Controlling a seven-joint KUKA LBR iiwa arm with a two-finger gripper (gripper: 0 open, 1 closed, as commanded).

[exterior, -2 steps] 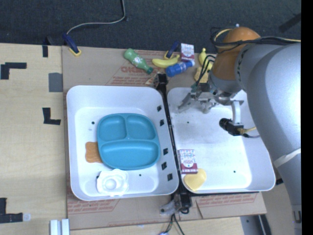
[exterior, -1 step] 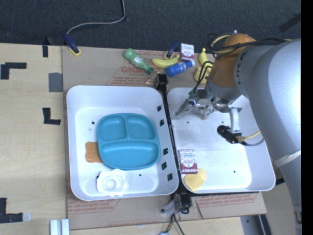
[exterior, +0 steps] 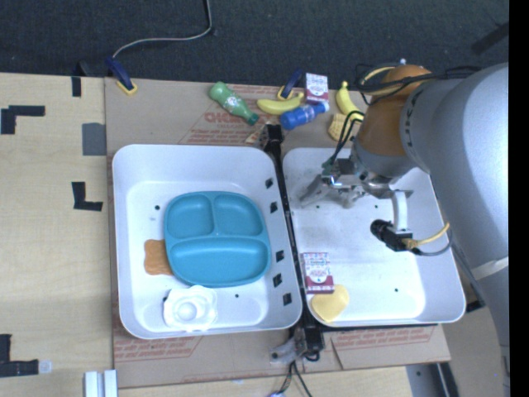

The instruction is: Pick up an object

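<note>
The arm [exterior: 471,147] is a thick, rounded tube of smooth light grey, with a paler stripe across its lower part. Above the wrist sits a glossy orange band [exterior: 384,126]. A yellow cable [exterior: 430,240] and thin black wires loop around the wrist. The claw [exterior: 331,182] is small, made of bare grey metal, with a black fitting [exterior: 390,234] beside it.

One fixed overhead camera looks down aslant on both white bins [exterior: 124,222].
</note>
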